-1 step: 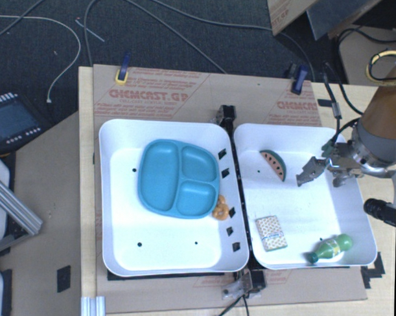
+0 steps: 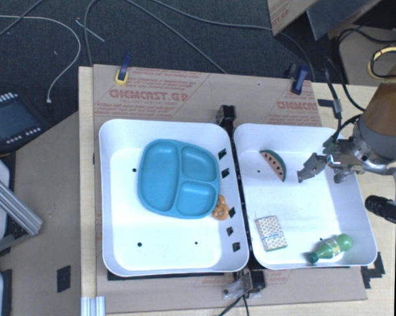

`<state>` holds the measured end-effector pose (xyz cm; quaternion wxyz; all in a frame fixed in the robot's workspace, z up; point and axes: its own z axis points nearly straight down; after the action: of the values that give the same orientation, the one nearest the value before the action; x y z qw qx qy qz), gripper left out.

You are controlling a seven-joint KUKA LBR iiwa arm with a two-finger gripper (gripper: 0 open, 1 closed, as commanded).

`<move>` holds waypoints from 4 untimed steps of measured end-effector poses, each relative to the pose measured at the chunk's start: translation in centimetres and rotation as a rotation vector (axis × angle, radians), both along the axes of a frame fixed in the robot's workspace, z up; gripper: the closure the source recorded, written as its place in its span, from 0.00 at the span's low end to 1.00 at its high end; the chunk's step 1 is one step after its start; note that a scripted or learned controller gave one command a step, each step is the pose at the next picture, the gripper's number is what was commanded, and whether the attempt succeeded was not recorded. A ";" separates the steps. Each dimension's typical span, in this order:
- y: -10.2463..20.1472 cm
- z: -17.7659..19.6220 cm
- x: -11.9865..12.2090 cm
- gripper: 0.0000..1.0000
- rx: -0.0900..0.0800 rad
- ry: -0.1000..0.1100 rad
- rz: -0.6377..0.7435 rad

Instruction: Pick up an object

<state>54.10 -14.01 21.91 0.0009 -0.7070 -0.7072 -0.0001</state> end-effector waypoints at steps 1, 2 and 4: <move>0.8 -5.7 -0.6 0.00 0.002 0.005 0.000; 0.0 -11.5 -0.8 0.00 0.001 0.007 -0.002; 0.0 -12.3 -0.7 1.00 0.001 0.000 -0.001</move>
<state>53.40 -13.99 9.59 0.0010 -0.7073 -0.7069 -0.0005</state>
